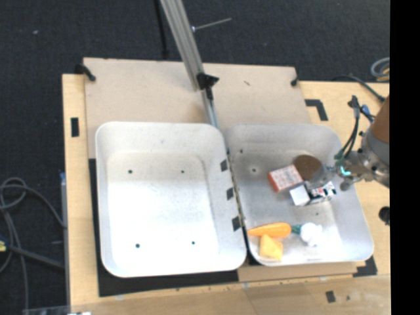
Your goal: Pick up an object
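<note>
The right bin (341, 238) holds several objects. A red and white box (283, 178) lies near its middle, with a brown round piece (306, 166) just behind it. A small white and black item (313, 193) sits to the box's right. Along the front lie an orange carrot-like piece (269, 230), a yellow wedge (271, 247) and a white lump with a teal tip (310, 233). My gripper (344, 170) hangs over the bin's right side, close to the white and black item and the brown piece. Nothing shows in its grasp.
The left bin (164, 199) stands beside the right one, their rims touching. A slanted metal post (187, 41) rises from the back of the bench between them. Cables (359, 110) trail near the arm (377, 143) at the right.
</note>
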{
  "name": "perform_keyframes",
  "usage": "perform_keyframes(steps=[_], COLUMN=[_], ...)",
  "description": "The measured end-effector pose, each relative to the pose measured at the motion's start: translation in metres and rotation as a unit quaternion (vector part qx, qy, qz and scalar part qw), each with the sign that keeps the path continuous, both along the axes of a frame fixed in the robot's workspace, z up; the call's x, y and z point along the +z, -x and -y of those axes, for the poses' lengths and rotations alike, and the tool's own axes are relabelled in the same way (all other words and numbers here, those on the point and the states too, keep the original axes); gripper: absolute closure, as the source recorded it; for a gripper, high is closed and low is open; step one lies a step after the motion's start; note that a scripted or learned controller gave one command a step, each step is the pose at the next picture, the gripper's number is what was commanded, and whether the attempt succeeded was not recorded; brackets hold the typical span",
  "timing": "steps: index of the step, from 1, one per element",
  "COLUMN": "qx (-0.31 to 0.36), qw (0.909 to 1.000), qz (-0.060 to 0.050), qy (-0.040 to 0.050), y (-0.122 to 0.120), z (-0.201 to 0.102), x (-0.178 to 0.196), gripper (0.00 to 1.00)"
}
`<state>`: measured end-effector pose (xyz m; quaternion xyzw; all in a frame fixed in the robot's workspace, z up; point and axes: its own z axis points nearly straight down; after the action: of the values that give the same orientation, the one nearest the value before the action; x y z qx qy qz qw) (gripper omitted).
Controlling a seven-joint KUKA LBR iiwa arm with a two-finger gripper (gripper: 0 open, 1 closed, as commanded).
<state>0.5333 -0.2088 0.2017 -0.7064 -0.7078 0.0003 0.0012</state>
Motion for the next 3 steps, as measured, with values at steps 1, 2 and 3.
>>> perform_keyframes(steps=[1,2,3], qx=[0.000,-0.002,-0.003], qw=[1.0000,1.0000,1.0000], qz=[0.002,0.000,-0.001], qy=[0.0007,0.0013,0.0015], y=[-0.001,0.008,0.009], z=[0.000,-0.002,-0.001], x=[0.002,-0.044,-0.097], gripper=[0.00,0.00,0.00])
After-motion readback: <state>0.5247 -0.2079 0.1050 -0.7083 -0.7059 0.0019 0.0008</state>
